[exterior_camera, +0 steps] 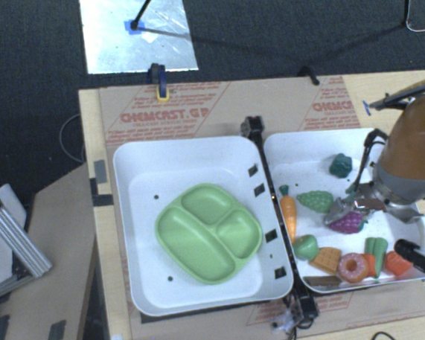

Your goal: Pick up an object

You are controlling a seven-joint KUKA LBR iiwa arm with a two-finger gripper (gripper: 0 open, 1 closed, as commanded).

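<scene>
Reached in from the right of the frame, grey arm [421, 160] with its orange band. Hung low in the right bin [301, 153], tool [345, 211] right at the purple grape bunch [347, 223], metal tips touching or just above it. Could not tell whether spread or pressed together, nor whether anything was pinched. Lay around it, small glossy plastic toy foods: bumpy green piece [315, 200], tapered orange carrot [288, 214], dark teal lump [340, 165], round green piece [306, 247], ridged orange wedge [326, 259], pink-iced ring doughnut [352, 266]. Sat in the left bin [138, 210], smooth pale green plate [208, 233] with three compartments. Rested on a pale wooden bench [214, 105], both bins side by side.
</scene>
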